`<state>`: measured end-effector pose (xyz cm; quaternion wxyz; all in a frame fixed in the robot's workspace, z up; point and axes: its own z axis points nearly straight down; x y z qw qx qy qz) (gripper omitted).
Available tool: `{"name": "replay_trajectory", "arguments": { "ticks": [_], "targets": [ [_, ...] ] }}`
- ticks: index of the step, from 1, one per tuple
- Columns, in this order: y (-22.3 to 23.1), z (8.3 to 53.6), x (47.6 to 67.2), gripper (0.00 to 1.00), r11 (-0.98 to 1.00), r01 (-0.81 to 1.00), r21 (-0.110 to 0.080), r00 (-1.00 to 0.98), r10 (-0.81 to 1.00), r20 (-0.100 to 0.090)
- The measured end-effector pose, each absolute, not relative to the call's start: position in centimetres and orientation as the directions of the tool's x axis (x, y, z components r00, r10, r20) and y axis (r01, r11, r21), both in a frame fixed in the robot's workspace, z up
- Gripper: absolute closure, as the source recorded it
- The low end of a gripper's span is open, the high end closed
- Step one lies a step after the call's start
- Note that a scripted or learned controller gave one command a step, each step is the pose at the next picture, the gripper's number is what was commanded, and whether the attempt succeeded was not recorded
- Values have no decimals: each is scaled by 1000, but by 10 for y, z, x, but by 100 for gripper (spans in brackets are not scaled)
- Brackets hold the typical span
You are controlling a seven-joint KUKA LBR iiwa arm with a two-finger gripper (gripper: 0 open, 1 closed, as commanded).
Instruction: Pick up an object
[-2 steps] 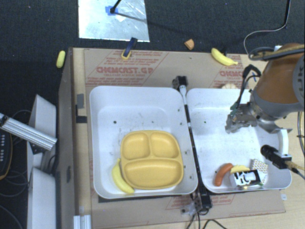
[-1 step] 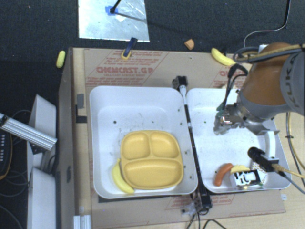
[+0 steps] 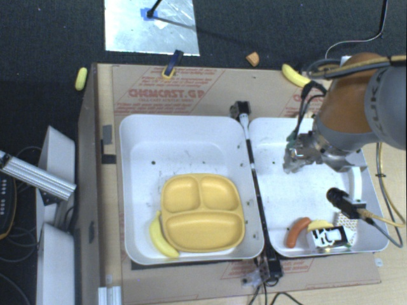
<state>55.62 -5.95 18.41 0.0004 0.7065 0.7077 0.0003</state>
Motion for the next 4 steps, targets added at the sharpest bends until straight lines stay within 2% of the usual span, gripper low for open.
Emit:
{"name": "replay_trajectory", "arguments": {
  "ticks": [1, 2, 3, 4],
  "targets": [
    [-50, 184, 562, 100, 4, 1000, 2, -4, 1000, 1],
    [-12, 184, 586, 100, 5, 1000, 2, -5, 1000, 1],
    [-38, 185, 611, 100, 1, 1000, 3, -1, 1000, 0],
    [-83, 185, 583, 100, 1, 1000, 2, -1, 1000, -2]
  ]
}}
